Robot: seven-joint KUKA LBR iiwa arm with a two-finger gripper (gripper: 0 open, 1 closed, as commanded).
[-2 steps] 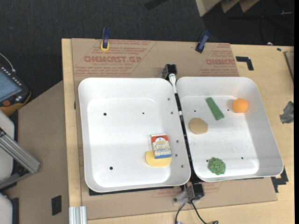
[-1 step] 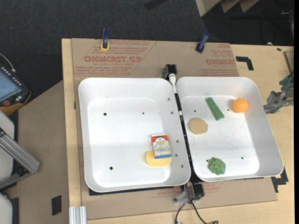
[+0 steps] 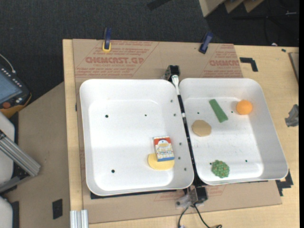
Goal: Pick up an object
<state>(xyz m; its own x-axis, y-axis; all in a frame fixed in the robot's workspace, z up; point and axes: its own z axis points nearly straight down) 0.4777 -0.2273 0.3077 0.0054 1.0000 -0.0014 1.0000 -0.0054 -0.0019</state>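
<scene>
Right bin (image 3: 270,141) held an orange ball (image 3: 244,107) at upper right, nearest the arm's entry side; green block (image 3: 219,110) lay beside it, long axis running upper-left to lower-right. Gripper state: cannot tell.

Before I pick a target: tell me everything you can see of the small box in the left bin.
The small box is a flat rectangular carton, seemingly printed card: red band on top, blue and white picture below. It lies face up in the left bin, near the lower right corner, close to the divider. Its lower end overlaps a flat yellow piece. Nothing else touches it.
</scene>
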